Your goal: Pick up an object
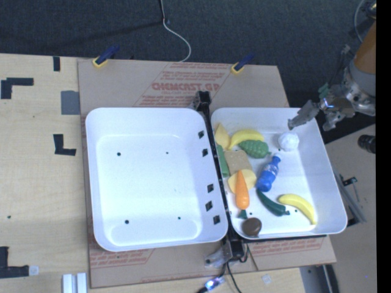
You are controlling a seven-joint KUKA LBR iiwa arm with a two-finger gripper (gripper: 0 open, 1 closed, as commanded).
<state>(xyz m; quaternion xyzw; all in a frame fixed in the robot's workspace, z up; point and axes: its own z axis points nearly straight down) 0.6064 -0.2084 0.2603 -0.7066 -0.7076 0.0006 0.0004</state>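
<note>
Tabletop (36,163): pale wood with black tape marks at far left; brown cardboard sheet (177,84) with red print under both bins, pinned by two blue-and-yellow clamps (105,55) at its back edge, probably to stop sliding.
Left bin (146,176): white, shallow, bare floor with a few dark dots; likely the drop side.
Join: black clips (211,182) along the shared wall keep the bins side by side.
Right bin (324,163): all candidate objects lie here, crowded toward its left wall.
Contents: yellow banana (244,137) touching green bumpy fruit (254,148); orange carrot (242,189) below; brown round piece (252,226) at front edge; blue bottle (268,173) at centre; dark green pepper (272,204); second banana (299,206) front right; white ball (288,141) apart, near back right.
Gripper (311,110): over the bin's back right rim, just beside the white ball, nothing between it and any toy; fingers spread or clenched: cannot tell.
Judgement: ball is the nearest, least crowded target.
Room: dark blue carpet (91,11); thin white cable (174,29) trailing across it.
</note>
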